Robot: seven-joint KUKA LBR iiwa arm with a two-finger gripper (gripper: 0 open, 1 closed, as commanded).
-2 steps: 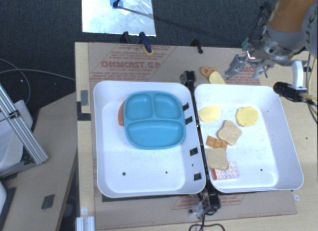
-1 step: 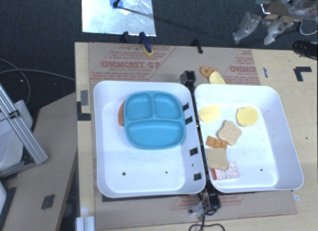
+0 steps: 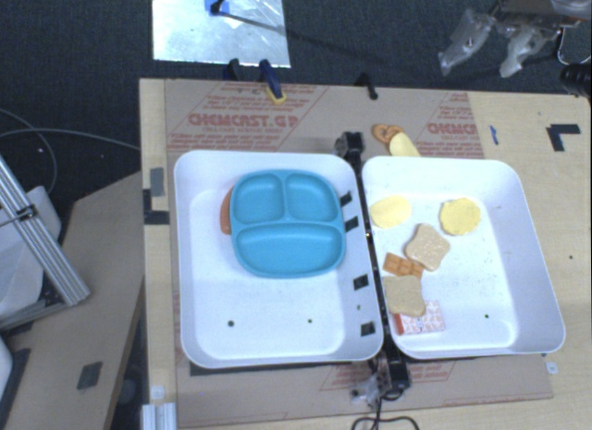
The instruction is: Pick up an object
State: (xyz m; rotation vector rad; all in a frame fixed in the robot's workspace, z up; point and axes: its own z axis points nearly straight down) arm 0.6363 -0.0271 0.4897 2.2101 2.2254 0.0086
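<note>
The right bin (image 3: 518, 234) holds several toy foods: a pale yellow round (image 3: 390, 211), a yellow round (image 3: 460, 216), a slice of bread (image 3: 427, 247), an orange cracker (image 3: 401, 265), a tan slab (image 3: 404, 296) and a pink-speckled card (image 3: 423, 323). My gripper (image 3: 486, 52) hangs high at the top right, beyond the far edge of the bench, well away from the bins. Its two pale fingers (image 3: 460, 43) are spread apart with nothing between them.
The left bin (image 3: 199, 308) bears a blue divided plate (image 3: 287, 222) with an orange piece (image 3: 225, 212) tucked under its left edge. A yellow piece (image 3: 403, 145) and an orange one (image 3: 383, 131) lie on the cardboard just behind the right bin. A shiny sheet (image 3: 219, 10) lies far back left.
</note>
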